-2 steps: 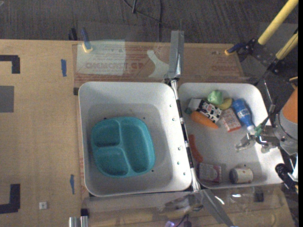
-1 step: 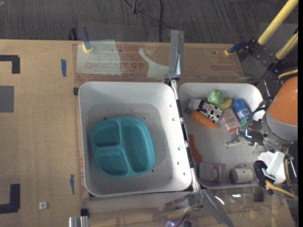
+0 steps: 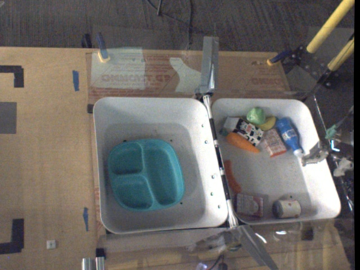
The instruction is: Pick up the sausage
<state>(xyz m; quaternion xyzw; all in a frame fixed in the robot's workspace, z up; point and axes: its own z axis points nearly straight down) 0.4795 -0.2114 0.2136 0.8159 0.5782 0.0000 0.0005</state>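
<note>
The sausage (image 3: 230, 176) lies along the left wall of the right bin (image 3: 275, 179), below the carrot (image 3: 243, 143). The gripper (image 3: 314, 154) sits near the bin's right rim; I cannot tell its state. It should approach across the sausage's width, clear of the wall.

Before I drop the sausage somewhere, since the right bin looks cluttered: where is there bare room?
The left bin has bare floor around the teal divided plate, mostly above it. In the right bin, the centre is free, between the carrot and the can. Its top is crowded around the blue bottle.
</note>
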